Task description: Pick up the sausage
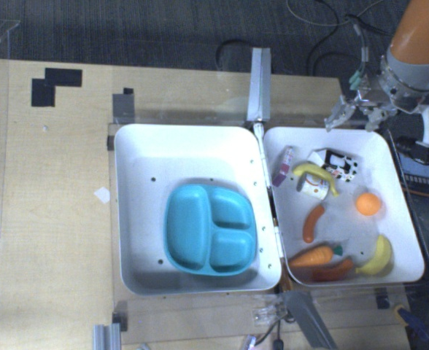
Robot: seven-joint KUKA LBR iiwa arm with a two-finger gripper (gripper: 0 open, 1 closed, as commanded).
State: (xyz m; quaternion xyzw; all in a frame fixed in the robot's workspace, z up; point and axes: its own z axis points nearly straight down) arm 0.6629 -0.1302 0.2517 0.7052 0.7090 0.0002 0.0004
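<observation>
**Sausage lying in right bin, gripper up at the bin's far edge**

Bench: pale wood top, black tape patches at far left. Two shallow white bins side by side, sharing a middle wall.

Left bin: holds one light blue divided tray, lying flat toward the near half of the bin, one long compartment on its left and two smaller ones on its right. Nothing visible in the compartments.

Right bin, items left to right:
- small purple-pink packet against the middle wall, far half
- carrot, orange with green top, lying across the near end
- sausage, reddish-orange, short and slightly curved, lying roughly mid-bin on the left side, just beyond the carrot and apart from it; free on the bin floor, nothing touching it
- white mug-like object with a yellow banana-shaped piece draped over it, just beyond the sausage
- black-and-white patterned item beside that, far half
- dark red object at the near wall, touching the carrot
- orange ball-shaped fruit, mid-right
- yellow banana in the near right corner

Arm: enters from upper right, orange band showing. Gripper sits over the far rim of the right bin, well apart from the sausage. Fingers look spread, nothing between them
</observation>
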